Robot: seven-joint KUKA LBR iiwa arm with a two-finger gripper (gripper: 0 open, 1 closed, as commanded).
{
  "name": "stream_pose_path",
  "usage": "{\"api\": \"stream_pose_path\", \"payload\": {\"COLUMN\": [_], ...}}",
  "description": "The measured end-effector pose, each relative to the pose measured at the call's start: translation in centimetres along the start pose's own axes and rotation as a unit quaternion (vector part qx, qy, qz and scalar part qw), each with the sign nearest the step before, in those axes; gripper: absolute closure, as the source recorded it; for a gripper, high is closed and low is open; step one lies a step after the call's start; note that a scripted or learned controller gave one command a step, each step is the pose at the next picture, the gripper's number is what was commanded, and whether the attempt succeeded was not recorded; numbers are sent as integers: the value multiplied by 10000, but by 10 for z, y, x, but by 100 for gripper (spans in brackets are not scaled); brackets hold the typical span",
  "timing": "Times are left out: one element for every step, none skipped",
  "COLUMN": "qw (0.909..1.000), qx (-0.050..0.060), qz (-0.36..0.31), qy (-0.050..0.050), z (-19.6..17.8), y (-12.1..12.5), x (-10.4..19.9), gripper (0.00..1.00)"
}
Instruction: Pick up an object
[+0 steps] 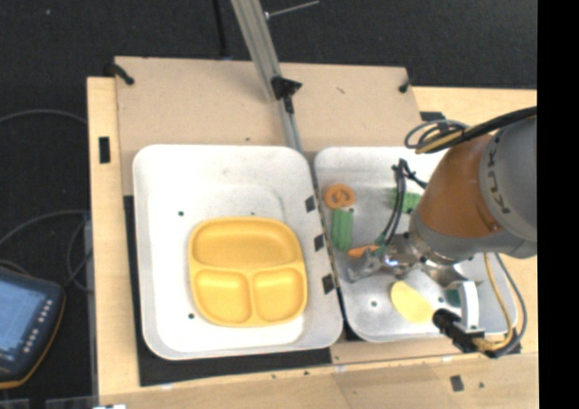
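With the gripper (380,262) low in the right bin (362,167) beside the green cylinder (343,225) and a small orange piece (358,252) — finger opening cannot be told — the cylinder should be centred between the fingers before any lift, the yellow object (411,301) being left undisturbed.

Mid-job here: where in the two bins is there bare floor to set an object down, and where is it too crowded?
Left bin: bare floor above the yellow divided plate, and a strip along its left side. Right bin: bare at the top left corner above the orange-and-green toy, and at the bottom left beside the yellow piece. The middle is crowded under the gripper and arm.
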State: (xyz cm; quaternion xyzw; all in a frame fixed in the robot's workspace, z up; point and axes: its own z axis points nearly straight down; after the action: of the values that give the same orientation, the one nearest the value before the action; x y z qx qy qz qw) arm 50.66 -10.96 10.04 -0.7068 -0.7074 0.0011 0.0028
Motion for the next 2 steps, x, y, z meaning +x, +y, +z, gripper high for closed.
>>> {"api": "stream_pose_path", "payload": {"qw": [10000,10000], "qx": [-47,-69], "qz": [-18,-26], "qy": [-11,-6], "z": [-1,-105], "y": [48,-1], "x": [11,56], "gripper": [0,0]}}
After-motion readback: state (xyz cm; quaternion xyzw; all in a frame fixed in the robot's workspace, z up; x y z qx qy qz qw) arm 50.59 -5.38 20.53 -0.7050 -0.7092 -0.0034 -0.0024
